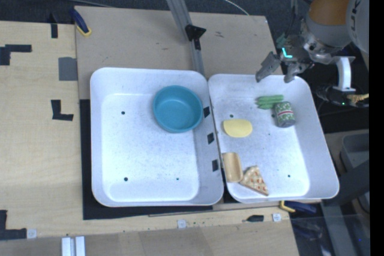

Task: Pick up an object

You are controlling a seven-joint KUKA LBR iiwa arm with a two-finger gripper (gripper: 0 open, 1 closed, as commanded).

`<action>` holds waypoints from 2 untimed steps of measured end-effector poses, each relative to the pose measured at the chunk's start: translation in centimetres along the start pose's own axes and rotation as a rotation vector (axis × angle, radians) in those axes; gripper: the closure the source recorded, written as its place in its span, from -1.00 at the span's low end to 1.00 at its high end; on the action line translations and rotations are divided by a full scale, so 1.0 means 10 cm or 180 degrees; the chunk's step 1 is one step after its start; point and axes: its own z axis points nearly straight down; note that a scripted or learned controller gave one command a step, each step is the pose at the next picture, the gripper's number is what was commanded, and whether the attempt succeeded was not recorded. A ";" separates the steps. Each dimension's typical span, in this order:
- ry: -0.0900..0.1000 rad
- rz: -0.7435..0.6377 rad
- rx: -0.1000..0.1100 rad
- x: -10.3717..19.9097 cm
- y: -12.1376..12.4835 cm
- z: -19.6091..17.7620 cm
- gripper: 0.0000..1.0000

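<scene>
From above, at a slant: two white bins side by side, left bin (108,147) and right bin (312,153).

In the left bin, one thing: a blue bowl (177,108), toward the far right part.

In the right bin, five things: one green bean pod (269,101) at the far side, one small can (284,114) touching it just right, one yellow lemon shape (237,128) in the middle, one bread piece (231,166) and one pizza slice (254,180) at the near left.

Label on the can too blurred to read.

Gripper (278,71) at the far edge of the right bin, fingers spread apart, holding nothing.
</scene>
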 end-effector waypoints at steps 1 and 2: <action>-0.0001 -0.0001 -0.0005 0.00 0.00 -0.01 -1.00; -0.0001 0.0003 0.0015 0.00 -0.01 0.64 -1.00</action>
